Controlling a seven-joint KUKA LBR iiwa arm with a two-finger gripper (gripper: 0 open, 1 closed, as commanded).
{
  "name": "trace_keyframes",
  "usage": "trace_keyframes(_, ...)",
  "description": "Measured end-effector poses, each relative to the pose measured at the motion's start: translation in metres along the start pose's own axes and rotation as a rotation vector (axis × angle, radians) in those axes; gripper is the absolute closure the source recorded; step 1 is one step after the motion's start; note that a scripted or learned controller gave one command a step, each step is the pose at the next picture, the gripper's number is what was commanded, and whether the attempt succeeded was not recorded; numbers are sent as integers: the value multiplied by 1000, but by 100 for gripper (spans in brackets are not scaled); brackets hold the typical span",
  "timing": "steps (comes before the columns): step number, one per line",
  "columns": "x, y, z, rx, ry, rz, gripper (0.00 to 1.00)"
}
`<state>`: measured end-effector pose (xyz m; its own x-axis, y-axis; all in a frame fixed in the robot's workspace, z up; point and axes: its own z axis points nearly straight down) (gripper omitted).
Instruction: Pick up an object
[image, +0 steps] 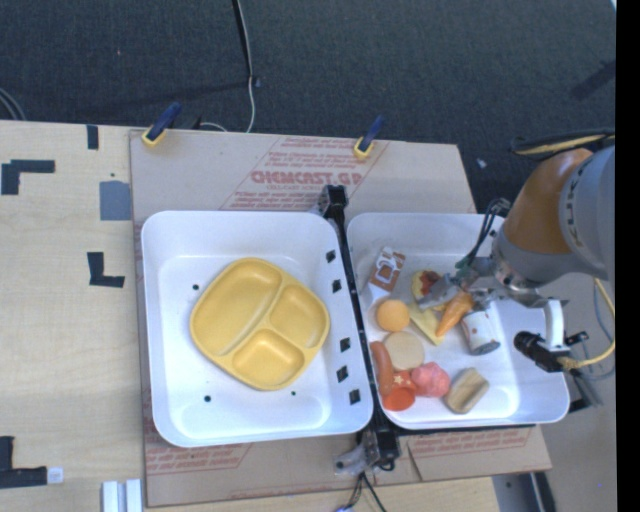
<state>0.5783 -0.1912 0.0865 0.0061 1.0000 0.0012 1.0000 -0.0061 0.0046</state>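
Cardboard, clamped at its upper edge by two yellow-and-blue clips, covers the desk and carries both bins, which likely keeps them from sliding.

At centre left of the frame you see the left bin, glossy white with rounded corners. In it lies a yellow tray of smooth plastic, divided into three compartments and turned at an angle.

Moving right, the right bin holds the candidates for your pick, crowded together in its left and middle part: a small printed carton toward the top, a round orange ball, a pale disc, a red sausage shape along the left wall, a lumpy pink piece, and a tan bread-like chunk toward the lower right.

At centre right, the claw is low over an orange carrot-like cone, a yellow wedge and a grey cylinder. You cannot tell from this slant whether it is wide, narrow or gripping anything.
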Motion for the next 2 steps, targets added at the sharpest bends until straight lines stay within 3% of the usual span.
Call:
trace_keyframes(1,53,-20,2,0,-5,-8,0)
trace_keyframes(2,53,-20,-5,7,0,-7,100)
